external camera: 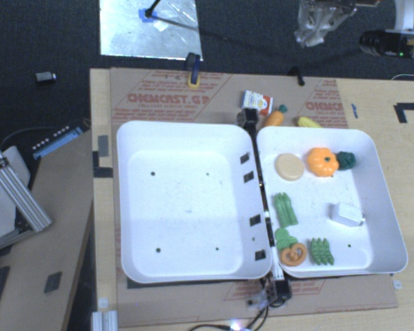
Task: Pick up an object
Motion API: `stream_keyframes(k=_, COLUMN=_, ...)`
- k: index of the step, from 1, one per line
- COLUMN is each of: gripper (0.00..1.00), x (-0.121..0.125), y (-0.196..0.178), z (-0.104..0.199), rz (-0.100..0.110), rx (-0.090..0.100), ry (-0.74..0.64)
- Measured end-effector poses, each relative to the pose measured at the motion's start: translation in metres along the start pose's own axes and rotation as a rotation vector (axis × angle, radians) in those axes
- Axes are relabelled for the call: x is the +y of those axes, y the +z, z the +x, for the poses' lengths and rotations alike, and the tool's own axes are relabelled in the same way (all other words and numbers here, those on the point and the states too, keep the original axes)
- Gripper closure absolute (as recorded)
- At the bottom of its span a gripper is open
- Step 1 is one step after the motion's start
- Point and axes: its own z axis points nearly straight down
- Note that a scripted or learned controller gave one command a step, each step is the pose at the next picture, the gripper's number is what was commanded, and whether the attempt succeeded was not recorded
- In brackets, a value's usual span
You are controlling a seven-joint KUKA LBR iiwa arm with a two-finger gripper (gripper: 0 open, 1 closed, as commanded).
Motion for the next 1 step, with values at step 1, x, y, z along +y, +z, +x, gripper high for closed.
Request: stream_keyframes(k=1, gripper=1.00, x=0.0000, y=-0.0195, z=0.0069, rz=0.000, rx=0.000, ry=0.001)
